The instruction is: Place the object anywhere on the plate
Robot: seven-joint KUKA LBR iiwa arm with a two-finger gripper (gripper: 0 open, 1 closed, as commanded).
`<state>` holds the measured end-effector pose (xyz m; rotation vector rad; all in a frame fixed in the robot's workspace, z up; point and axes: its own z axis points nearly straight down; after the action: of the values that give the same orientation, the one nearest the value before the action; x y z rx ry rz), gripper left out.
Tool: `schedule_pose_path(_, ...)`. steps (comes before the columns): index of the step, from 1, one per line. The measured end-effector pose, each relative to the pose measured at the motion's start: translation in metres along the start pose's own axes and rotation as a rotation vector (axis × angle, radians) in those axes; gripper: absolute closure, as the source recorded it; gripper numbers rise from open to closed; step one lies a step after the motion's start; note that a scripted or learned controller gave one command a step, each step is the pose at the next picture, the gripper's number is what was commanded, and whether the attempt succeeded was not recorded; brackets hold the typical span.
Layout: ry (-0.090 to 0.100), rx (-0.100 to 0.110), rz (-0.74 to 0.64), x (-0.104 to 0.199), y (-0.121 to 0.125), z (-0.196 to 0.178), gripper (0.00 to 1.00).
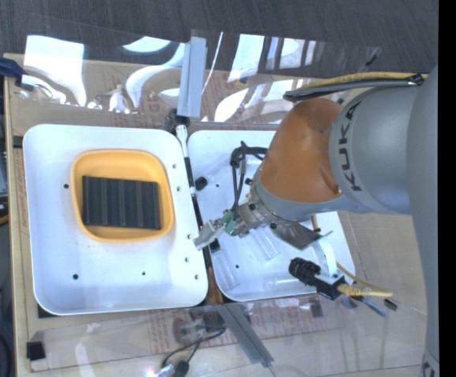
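Note:
A yellow plate (122, 165) with a dark ridged centre lies in the left white bin (55, 273). The grey arm with its orange band reaches over the right white bin (220, 151). My gripper (210, 237) hangs low at that bin's left wall, close to the divide between the two bins. A small green piece (231, 224) shows just behind the gripper tip; I cannot tell whether it is a held thing or part of the gripper. The arm hides much of the right bin's floor.
A faint clear item (268, 247) seems to lie on the right bin's floor below the wrist. A grey metal bar (191, 77) stands behind the bins, and clutter lines the bench's back edge. A clamp (243, 336) sits in front.

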<state>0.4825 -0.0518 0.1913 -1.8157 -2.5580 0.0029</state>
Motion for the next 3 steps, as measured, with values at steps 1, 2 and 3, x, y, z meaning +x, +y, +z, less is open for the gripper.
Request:
schedule_pose_path(1, -0.002, -0.002, -0.083, 0.086, 0.051, -0.007, 0.0)
schedule_pose_path(2, -0.003, -0.001, -0.188, 0.017, 0.075, 0.0, 0.0)
schedule_pose_path(3, -0.003, -0.003, -0.164, 0.026, 0.093, -0.001, 0.0)
